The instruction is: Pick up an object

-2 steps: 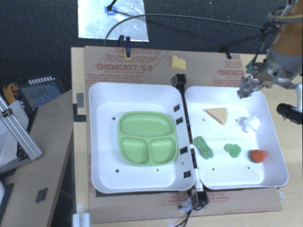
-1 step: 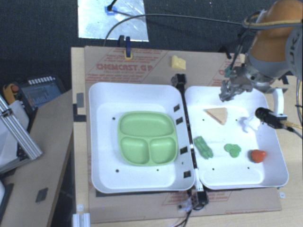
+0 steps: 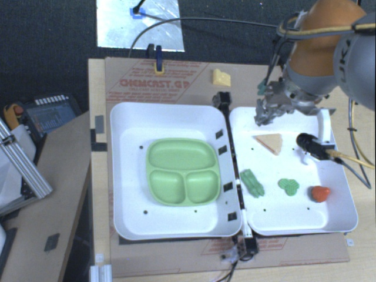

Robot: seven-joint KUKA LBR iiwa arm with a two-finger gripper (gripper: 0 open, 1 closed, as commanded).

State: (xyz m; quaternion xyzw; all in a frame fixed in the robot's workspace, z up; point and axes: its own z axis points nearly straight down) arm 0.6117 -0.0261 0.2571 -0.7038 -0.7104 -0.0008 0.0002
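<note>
**White bins, gripper poised over the right one**

White plastic makes up both shallow bins on the bench. The left bin [image 3: 126, 157] holds a pale green divided tray [image 3: 181, 171] with three compartments, lying flat near the bin's middle.

The right bin [image 3: 338, 216] carries four small things. A tan wedge-shaped piece [image 3: 269, 142] lies in the upper half, its point aimed toward the left. Lower down and close to the divider between the bins sits a green ridged piece [image 3: 252, 183], set at a slant. Just right of it is a small green leafy piece [image 3: 288, 186], and further right, near the bin's right wall, a small red-orange piece [image 3: 319, 193]. These three lie apart from one another in a loose row.

The gripper [image 3: 265, 115] hangs over the upper left part of the right bin, just above and slightly left of the tan wedge, apart from it. Its fingers are dark and bunched in the view; whether they stand open or closed cannot be told, and nothing is seen between them. Above it rise the grey arm and its orange band [image 3: 329, 22].

A small yellow block [image 3: 221, 77] rests on the cardboard beyond the bins.
</note>
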